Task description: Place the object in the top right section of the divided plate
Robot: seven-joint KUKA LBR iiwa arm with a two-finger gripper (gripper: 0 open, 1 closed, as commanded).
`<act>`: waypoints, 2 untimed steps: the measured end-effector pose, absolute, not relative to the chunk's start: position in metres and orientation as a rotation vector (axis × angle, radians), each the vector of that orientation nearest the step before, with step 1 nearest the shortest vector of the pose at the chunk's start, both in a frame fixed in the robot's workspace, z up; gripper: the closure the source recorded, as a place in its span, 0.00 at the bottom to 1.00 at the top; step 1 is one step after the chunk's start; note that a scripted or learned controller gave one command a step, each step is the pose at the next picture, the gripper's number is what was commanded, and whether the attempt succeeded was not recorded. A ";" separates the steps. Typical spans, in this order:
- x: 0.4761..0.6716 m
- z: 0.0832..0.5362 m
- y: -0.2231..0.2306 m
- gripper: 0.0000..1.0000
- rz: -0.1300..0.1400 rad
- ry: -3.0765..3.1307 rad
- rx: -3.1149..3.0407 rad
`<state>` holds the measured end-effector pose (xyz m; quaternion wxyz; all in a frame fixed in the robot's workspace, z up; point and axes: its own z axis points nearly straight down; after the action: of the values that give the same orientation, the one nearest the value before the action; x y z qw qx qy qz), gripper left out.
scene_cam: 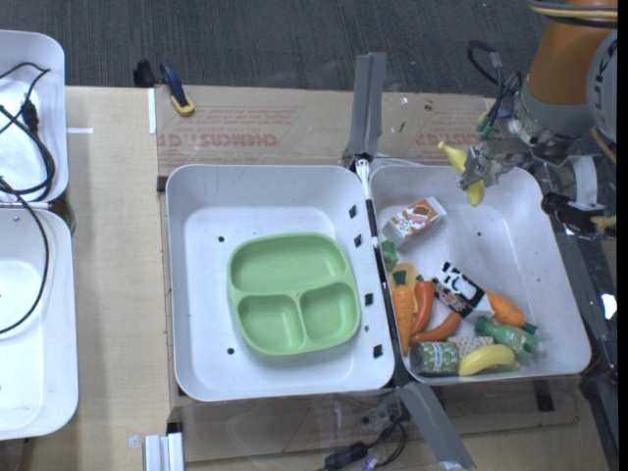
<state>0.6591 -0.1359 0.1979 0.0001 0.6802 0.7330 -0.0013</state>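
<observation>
Two shallow white bins sit side by side on the surface (108, 263). The left bin (191, 292) holds a green divided plate (292, 291), lying flat near the bin's middle, with one long section on its 12 o'clock side and two smaller sections on its 6 o'clock side; all three sections are bare.

The right bin (520, 253) holds a clutter of toy food. A small carton (413, 219) lies toward the bin's 10 o'clock corner. Along the 6 o'clock side lie carrots (412, 307), a black-and-white packet (458, 288), an orange piece (507, 309), a green bottle (507, 334), a can on its side (438, 357) and a yellow banana (488, 360) touching the can.

The pincer (478, 177) hangs over the right bin's 12 o'clock edge. It is clamped on a yellow object (455, 157), which sticks out from the fingers toward 10 o'clock, with a yellow bit also showing below them. The object is lifted above the bin, well apart from the plate, which lies toward 8 o'clock from the pincer.
</observation>
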 end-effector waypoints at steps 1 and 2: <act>0.659 0.191 -0.060 1.00 -0.002 2.424 1.999; 0.640 0.192 0.007 1.00 -0.001 2.766 1.488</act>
<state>0.6398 0.0068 0.1921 0.0002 0.4738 0.8806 -0.0003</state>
